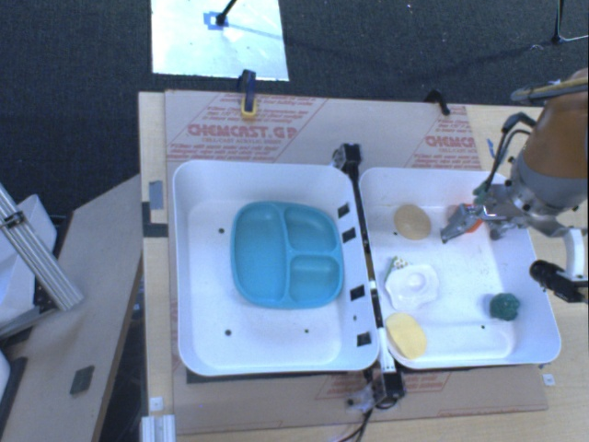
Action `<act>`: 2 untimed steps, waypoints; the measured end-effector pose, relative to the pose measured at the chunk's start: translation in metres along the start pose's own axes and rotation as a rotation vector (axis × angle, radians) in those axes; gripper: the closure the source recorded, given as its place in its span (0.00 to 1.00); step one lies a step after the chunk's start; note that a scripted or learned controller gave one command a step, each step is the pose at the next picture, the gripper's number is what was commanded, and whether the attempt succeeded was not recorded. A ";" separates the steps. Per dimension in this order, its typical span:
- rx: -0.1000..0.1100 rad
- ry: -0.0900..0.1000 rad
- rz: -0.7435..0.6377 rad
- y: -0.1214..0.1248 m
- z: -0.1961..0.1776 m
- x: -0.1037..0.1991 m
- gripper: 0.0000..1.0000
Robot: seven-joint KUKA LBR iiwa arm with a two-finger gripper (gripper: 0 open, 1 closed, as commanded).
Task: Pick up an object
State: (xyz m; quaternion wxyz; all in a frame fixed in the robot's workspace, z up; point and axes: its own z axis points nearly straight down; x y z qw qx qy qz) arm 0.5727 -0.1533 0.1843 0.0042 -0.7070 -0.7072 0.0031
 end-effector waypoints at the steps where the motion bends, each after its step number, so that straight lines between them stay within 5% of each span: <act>1: -0.012 -0.002 -0.002 0.003 -0.006 0.000 0.00; 2: -0.007 -0.001 -0.001 -0.001 0.056 0.002 0.00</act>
